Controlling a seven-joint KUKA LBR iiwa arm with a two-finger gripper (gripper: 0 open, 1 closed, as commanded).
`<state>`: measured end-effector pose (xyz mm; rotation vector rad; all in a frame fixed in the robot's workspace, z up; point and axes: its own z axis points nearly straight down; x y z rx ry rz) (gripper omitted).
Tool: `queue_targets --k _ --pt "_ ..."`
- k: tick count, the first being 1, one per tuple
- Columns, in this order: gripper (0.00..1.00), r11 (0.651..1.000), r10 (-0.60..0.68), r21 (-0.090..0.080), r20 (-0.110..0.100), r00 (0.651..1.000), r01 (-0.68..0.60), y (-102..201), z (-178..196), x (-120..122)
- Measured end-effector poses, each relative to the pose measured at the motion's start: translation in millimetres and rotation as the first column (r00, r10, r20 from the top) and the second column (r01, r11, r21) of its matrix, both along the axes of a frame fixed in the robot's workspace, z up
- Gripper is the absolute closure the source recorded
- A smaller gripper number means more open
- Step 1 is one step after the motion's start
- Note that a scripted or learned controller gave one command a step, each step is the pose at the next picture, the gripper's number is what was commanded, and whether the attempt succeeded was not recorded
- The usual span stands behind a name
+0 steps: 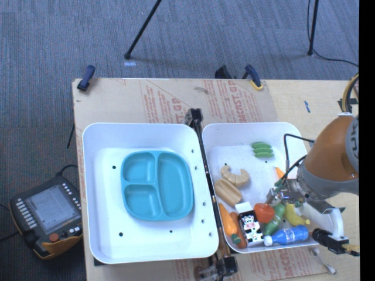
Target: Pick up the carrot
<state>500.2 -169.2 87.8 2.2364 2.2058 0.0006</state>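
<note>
The carrot (225, 216) is a long orange piece with a green end. It lies along the left wall of the right bin (243, 134), near the front corner. My gripper (279, 193) hangs over the right side of that bin, above a red tomato (263, 212) and a yellow banana (295, 215). It is well to the right of the carrot and apart from it. The grey and orange wrist (331, 157) hides part of the bin's right wall.
The right bin also holds a croissant (235, 175), a bread roll (228, 191), green pea pods (262, 150), a milk carton (250, 226) and a blue bottle (289, 235). A teal divided plate (157, 185) lies in the left bin (99, 157).
</note>
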Motion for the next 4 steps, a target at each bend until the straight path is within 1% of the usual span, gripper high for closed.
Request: queue_targets --k 1,2,3,4 --pt "0.0 1.0 -0.001 0.001 -0.003 1.0 0.001 0 -1 -1" --pt "0.0 0.996 0.09 0.003 -0.005 0.996 -0.09 -9 -2 79" --pt "0.0 0.965 0.262 0.002 -0.003 0.965 -0.262 -45 134 -18" --pt "0.0 0.98 0.198 0.003 -0.004 0.98 -0.198 -43 110 57"
